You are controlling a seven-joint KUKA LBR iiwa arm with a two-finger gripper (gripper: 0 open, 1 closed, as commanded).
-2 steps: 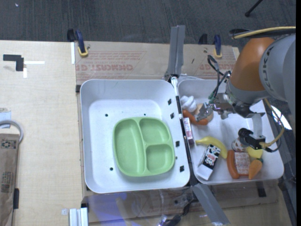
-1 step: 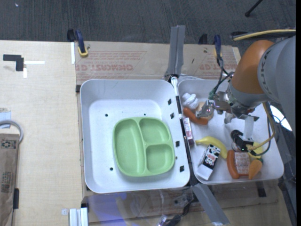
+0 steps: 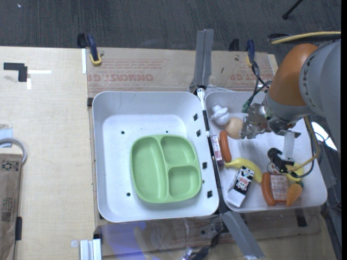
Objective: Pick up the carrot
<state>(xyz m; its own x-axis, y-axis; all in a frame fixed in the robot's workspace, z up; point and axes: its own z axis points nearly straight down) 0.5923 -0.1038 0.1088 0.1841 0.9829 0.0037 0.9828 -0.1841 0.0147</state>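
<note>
The hand (image 3: 250, 130), its grip state impossible to tell, hangs well short of the carrot (image 3: 293, 194), risking a neighbouring-item grab.

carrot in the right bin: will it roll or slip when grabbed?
The carrot looks small, tapered and smooth, so it may slip out of a pinch. It lies wedged between the bin wall and a packet, so it probably won't roll, but finger room looks tight.

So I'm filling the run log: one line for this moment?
orange carrot: right bin, front corner, not gripped | tool: above round beige bread roll
</note>
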